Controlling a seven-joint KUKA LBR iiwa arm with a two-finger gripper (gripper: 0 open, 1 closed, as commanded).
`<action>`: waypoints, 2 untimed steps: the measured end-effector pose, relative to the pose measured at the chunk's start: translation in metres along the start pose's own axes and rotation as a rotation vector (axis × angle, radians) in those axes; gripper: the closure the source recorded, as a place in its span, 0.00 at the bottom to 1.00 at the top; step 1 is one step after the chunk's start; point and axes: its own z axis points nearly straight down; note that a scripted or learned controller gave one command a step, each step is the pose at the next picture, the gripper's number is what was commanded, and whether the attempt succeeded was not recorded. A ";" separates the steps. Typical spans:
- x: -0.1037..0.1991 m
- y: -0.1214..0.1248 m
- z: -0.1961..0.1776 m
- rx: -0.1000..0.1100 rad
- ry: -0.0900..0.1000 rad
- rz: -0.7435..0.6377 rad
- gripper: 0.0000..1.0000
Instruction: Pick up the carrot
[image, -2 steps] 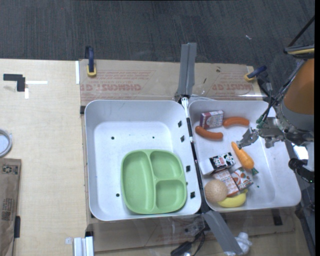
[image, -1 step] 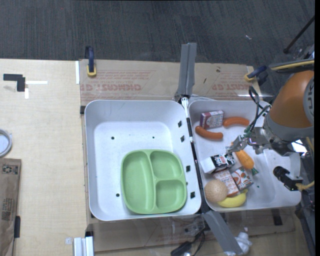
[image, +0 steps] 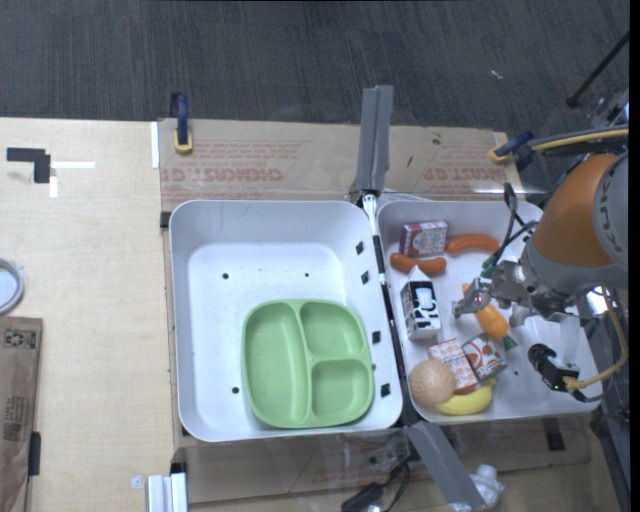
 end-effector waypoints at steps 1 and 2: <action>-0.001 0.000 -0.008 0.002 0.000 0.002 1.00; 0.079 -0.025 -0.099 0.003 -0.001 0.215 1.00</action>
